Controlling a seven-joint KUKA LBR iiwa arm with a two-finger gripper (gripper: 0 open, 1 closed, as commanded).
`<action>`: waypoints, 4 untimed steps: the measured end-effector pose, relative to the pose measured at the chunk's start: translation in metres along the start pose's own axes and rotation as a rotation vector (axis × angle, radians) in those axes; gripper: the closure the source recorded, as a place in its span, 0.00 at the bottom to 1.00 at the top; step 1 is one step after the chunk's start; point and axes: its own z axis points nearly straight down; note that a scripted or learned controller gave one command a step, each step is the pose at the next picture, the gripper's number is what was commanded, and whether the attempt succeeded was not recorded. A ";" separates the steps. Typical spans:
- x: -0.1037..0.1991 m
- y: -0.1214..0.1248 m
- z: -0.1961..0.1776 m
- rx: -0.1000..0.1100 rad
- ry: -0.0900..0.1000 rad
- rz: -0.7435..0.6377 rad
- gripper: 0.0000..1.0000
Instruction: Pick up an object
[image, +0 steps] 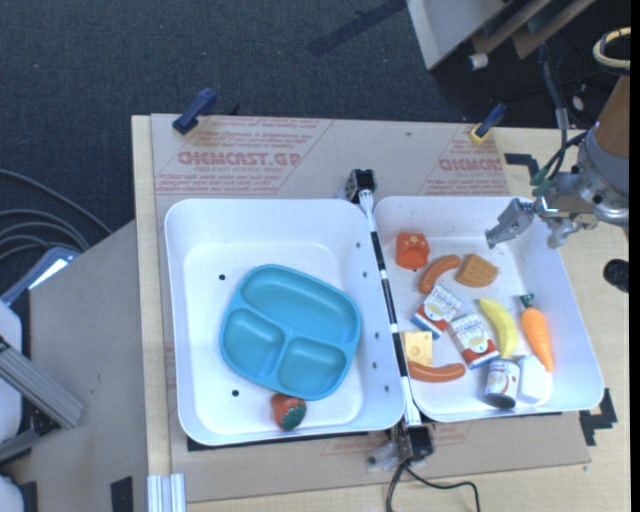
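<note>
Gripper (533, 222) sits over the far right part of the right bin (590, 350), above bare white floor, arm entering from the right. Two grey fingers (505, 224) visible, spread apart, nothing between them.

Right bin contents, all candidate objects, none lifted:
- red-orange block (411, 250), far left, beside the divider between the bins.
- sausage (439, 272), orange-red, lying on a slant, just right of the block.
- waffle piece (478, 270), tan, square, touching or nearly touching the sausage's far end.
- two small cartons (438, 309), white with red and blue print, mid-bin; the second (474, 337) just near-right of the first.
- banana (501, 325), yellow, curved, right of the cartons.
- carrot (537, 335), orange with green top pointing far, just right of the banana.
- cheese wedge (419, 348), yellow, near the divider.
- second sausage (436, 372), lying left-right, just nearside of the cheese.
- small can (502, 381), dark label, near right, beside a white bottle (537, 386).

Left bin (190, 300): blue compartment tray (289, 330) in the centre, strawberry (287, 411) at its near edge.

Both bins rest on a worktop (250, 160) covered in printed brown board.
</note>
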 end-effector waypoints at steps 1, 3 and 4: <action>-0.021 0.027 0.175 0.002 0.001 0.001 0.00; -0.021 0.028 0.164 -0.001 0.000 0.001 0.00; -0.021 0.028 0.154 -0.003 -0.001 0.002 1.00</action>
